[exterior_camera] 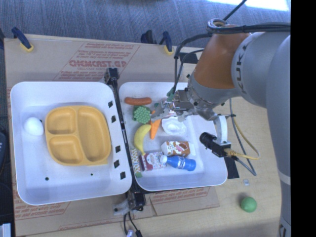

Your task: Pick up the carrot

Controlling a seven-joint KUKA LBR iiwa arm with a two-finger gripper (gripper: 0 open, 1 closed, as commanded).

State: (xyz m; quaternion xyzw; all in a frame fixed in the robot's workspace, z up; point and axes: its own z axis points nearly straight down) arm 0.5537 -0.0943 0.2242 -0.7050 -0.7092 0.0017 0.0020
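Note:
The carrot (155, 128) is a small orange wedge in the right bin (212, 174), lying upright between the banana (141, 137) and a white cup (173, 126). My gripper (168, 108) hangs over the upper middle of that bin, just above and to the right of the carrot's top end. Nothing shows held in it. The grey arm with its orange band (222, 58) comes in from the right and hides the bin's upper right corner.
Around the carrot lie a red sausage (138, 101), a green broccoli (142, 114), two small cartons (176, 147) and a blue bottle (181, 163). The left bin (24, 181) holds a yellow divided plate (79, 132) and a white egg (33, 126). A green ball (248, 204) rests on the bench.

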